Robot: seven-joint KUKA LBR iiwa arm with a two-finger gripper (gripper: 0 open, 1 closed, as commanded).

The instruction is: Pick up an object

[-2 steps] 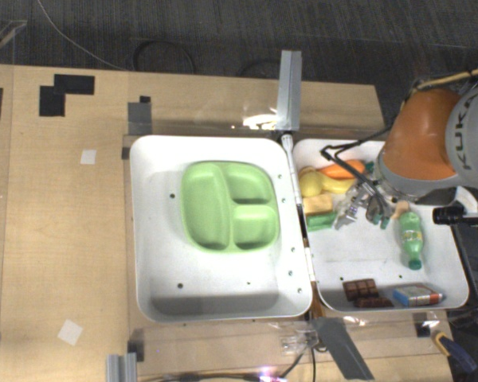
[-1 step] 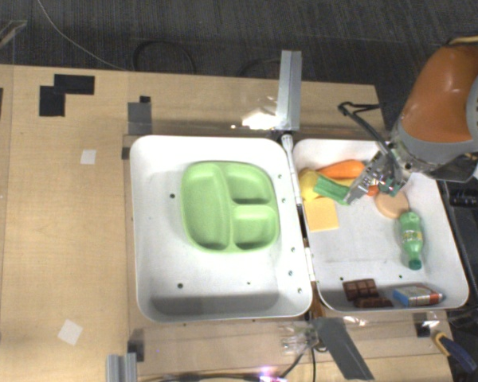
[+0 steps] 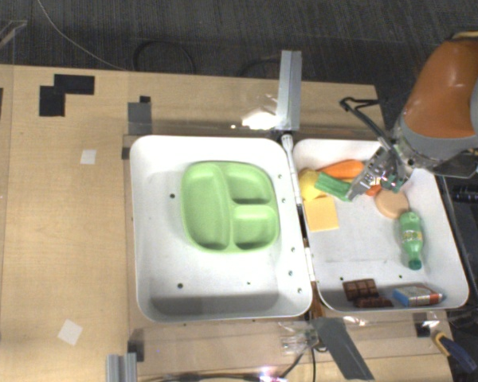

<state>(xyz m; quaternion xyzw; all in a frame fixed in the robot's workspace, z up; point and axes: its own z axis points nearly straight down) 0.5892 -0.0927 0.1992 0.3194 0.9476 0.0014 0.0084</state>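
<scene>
The arm hovers low over the right bin, so this looks like the approach before a grasp. I cannot tell how the jaws stand or whether they grip anything. Just left of them lie a green block and an orange carrot; a tan disc sits just below. Next comes settling squarely onto one item.
</scene>
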